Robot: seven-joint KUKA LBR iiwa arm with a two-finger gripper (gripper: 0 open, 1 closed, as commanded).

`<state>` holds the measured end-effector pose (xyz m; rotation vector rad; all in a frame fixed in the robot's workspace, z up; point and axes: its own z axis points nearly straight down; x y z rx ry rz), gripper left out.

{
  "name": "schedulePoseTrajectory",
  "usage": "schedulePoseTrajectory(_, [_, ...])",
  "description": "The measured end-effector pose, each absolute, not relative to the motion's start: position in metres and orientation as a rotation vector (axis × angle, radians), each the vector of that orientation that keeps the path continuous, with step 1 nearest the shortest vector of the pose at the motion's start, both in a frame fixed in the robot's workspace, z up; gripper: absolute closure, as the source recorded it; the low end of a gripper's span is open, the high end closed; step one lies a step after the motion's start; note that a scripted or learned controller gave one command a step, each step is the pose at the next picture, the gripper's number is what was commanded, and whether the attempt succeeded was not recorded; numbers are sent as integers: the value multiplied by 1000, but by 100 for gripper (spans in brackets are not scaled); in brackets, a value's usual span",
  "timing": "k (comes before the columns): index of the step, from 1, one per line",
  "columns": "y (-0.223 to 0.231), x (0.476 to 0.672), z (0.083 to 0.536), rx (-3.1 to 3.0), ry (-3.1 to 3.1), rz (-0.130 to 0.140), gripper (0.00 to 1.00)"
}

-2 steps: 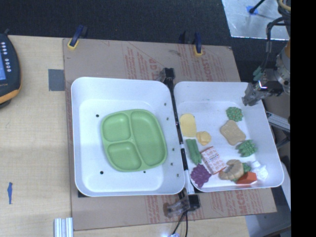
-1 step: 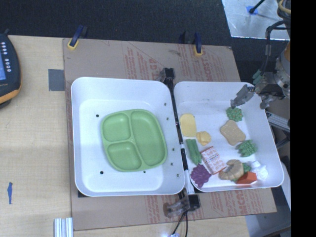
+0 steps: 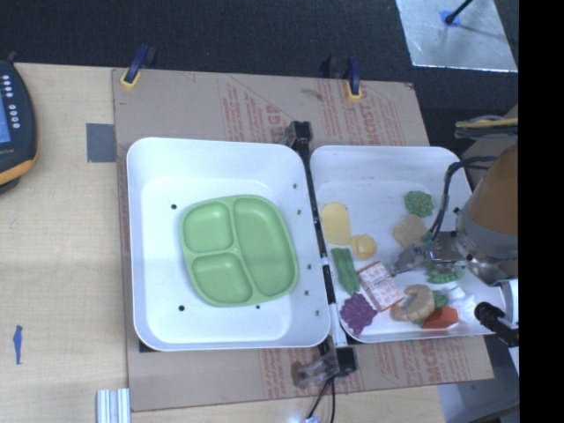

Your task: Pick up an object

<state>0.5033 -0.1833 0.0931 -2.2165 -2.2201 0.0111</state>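
Observation:
The right bin (image 3: 379,170) holds several toy foods: a pale yellow piece (image 3: 335,221), a small yellow lump (image 3: 363,245), a green broccoli (image 3: 419,203), a tan piece (image 3: 408,230), a green pickle (image 3: 345,270), a red-and-white carton (image 3: 379,285), purple grapes (image 3: 357,309), a tan roll (image 3: 414,302) and a red piece (image 3: 441,317). My gripper (image 3: 414,256) reaches in from the right, low over the bin, just below the tan piece and above the roll. A green item (image 3: 445,273) lies partly under the gripper body.
The left bin (image 3: 154,236) holds a green divided plate (image 3: 238,249). Both bins sit on a cardboard sheet (image 3: 229,104) clamped to the bench. A black-and-orange handset (image 3: 13,122) lies at the far left edge.

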Motion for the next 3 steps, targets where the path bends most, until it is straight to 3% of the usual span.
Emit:
schedulePoseTrajectory(1, [-176, 600, 96, -2222, -2236, -6, 0])
schedulePoseTrajectory(2, [-172, 660, 96, -2219, -2233, -4, 0])
schedulePoseTrajectory(3, [-215, 657, 134, -2224, -2225, 2, 0])
